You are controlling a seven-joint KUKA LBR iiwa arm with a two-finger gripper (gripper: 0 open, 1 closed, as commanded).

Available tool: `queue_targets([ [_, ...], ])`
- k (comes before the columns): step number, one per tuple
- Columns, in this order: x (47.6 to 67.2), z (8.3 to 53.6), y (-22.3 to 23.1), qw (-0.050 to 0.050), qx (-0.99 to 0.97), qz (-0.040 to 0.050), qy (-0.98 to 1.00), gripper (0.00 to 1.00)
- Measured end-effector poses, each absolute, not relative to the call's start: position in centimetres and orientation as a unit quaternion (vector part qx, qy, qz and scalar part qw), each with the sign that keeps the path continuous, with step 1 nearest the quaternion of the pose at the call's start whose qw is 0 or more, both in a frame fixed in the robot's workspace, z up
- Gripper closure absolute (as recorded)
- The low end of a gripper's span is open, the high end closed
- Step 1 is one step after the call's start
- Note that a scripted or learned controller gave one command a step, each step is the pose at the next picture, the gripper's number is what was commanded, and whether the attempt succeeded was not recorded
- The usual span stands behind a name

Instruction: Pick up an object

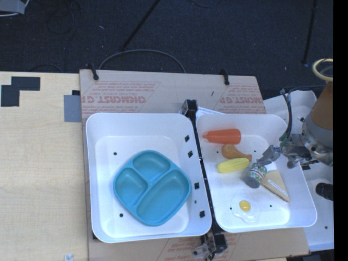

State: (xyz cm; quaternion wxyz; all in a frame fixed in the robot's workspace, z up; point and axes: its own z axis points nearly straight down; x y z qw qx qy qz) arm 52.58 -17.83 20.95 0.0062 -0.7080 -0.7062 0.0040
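Arm [321, 129] reached in from right over right bin [296, 213]. Gripper [255, 174] low inside it, beside pale wedge [276, 185], near yellow corn [234, 165]; couldn't tell if anything was gripped. Orange carrot [222, 136] at far side, fried egg [244, 206] near front. Blue divided plate [152, 187] lay in left bin [100, 145]
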Motion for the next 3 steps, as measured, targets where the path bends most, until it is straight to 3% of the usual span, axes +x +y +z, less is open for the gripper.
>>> queue_targets([
  [1,52.9,21.6,-17.8,0.001,-0.707,0.0005,-0.707,0.00],
  [3,51.6,12.6,-18.2,0.004,-0.707,0.0016,-0.707,0.00],
])
